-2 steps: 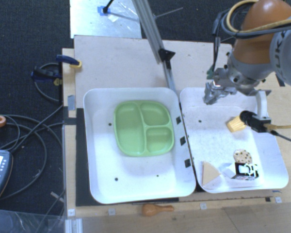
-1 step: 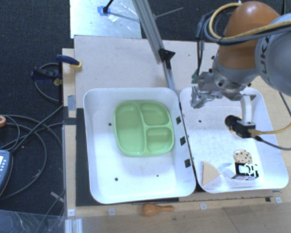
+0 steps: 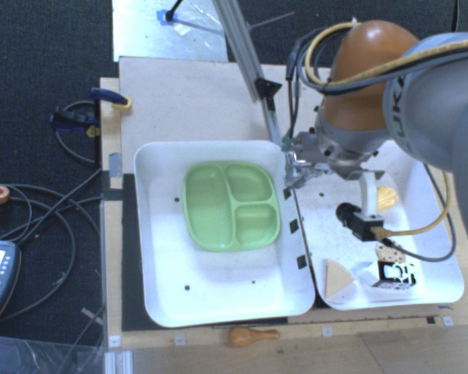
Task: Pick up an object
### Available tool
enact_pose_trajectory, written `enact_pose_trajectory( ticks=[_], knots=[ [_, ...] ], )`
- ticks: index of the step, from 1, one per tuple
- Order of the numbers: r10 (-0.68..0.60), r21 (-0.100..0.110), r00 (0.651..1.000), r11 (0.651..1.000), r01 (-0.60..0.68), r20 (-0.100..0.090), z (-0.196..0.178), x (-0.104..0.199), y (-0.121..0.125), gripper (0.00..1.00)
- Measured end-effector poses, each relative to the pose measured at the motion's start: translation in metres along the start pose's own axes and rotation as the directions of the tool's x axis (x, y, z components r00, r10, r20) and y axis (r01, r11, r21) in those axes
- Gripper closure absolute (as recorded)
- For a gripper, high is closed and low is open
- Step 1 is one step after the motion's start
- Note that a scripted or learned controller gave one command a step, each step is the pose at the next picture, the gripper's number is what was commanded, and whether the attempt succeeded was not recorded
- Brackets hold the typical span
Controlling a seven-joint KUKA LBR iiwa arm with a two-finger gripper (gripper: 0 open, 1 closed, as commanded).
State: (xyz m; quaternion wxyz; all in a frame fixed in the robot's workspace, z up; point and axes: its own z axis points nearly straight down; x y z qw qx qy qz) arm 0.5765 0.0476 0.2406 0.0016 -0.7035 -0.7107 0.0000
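My pincer hangs low in the right bin, can't tell its state, nothing visibly held, so the pick isn't done yet: cheese wedge just left of it, green tray in the other bin.

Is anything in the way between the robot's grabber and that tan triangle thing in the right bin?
Nothing visible blocks it. The gripper hangs low in the right bin, and the tan wedge lies just to its left on the open bin floor.
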Motion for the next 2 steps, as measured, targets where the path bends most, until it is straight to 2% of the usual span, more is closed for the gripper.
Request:
enact_pose_trajectory(
  ticks=[1, 2],
  knots=[
    [-0.002, -0.002, 1.000, 1.000, 0.002, -0.001, -0.0080, 0.0519, -0.0177, 1.00],
    [0.007, -0.003, 1.000, 1.000, -0.007, 0.001, -0.0078, 0.0483, -0.0169, 0.00]
  ],
)
